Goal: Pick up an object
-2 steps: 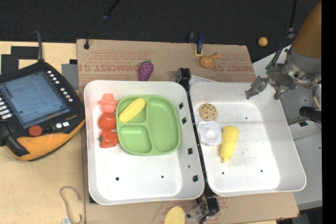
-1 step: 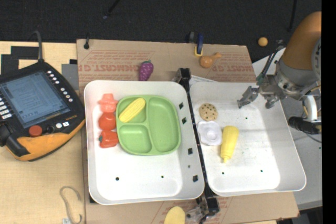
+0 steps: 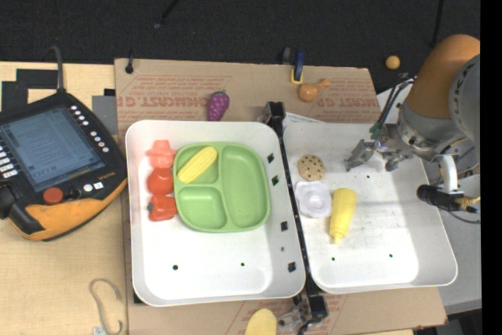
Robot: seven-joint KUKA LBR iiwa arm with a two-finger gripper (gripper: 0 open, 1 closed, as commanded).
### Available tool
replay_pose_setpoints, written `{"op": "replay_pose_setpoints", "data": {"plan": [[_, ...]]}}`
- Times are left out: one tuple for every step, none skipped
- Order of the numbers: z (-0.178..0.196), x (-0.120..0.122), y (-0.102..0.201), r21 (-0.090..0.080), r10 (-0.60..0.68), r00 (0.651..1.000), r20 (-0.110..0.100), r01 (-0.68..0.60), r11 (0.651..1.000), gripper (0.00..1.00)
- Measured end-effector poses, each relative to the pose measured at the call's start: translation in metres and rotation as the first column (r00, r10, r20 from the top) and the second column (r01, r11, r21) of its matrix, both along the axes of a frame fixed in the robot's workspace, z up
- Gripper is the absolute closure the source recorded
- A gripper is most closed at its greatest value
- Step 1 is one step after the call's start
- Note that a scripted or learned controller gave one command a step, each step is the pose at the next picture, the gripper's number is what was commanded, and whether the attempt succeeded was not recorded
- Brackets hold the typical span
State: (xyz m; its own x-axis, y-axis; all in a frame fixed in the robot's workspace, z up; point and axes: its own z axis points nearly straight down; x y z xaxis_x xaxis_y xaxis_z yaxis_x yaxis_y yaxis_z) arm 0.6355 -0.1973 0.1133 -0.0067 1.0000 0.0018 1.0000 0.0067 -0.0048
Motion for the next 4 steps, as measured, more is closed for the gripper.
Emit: {"op": "replay_pose_setpoints", "data": {"plan": [[-0.027, 0.001, 0.004, 0.0, 0.0, 1.0, 0.001, 0.0, 1.0, 0.0], [-0.015, 0.001, 0.004, 0.0, 0.002, 1.0, 0.003, -0.002, 1.0, 1.0], [0.028, 0.004, 0.0, -0.002, -0.008, 1.0, 0.008, 0.008, 1.0, 1.0], [0.075, 0.002, -0.006, -0.003, -0.006, 1.0, 0.008, 0.006, 1.0, 1.0]]}}
